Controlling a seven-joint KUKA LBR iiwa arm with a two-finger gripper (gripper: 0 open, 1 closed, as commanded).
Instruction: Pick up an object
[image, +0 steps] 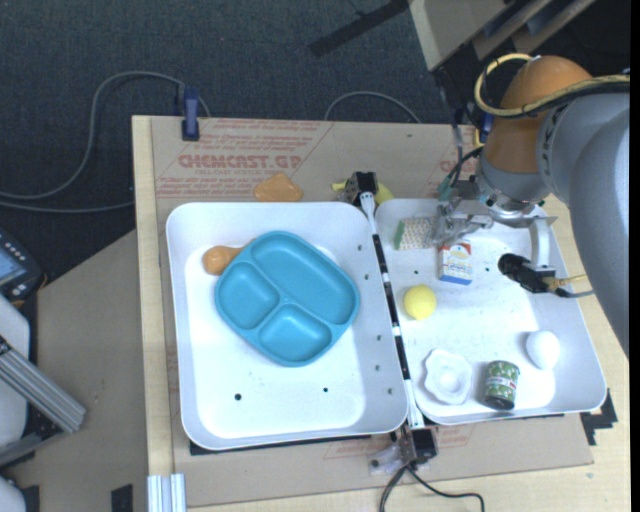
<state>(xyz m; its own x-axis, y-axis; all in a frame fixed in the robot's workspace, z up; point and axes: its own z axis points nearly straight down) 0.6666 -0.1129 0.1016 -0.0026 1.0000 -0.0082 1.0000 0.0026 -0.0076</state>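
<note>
My gripper (455, 228) hangs over the far part of the right bin (575, 330), reaching in from the upper right. Just in front of it, a small white carton with red and blue print (457, 264) stands on the bin floor, its top close to the gripper. A green-and-white scrub pad (410, 234) lies to the gripper's left. Nearer the front of that bin are a yellow ball (419, 301), a white egg (543, 349), a green can (501, 384) and a white fried-egg toy (446, 376).
The left bin (190, 330) holds a blue divided plate (287, 297) and an orange piece (215, 260) at the plate's far left corner. Beyond the bins, an orange object (277, 187) and a yellow-and-black item (362, 186) lie on the bench.
</note>
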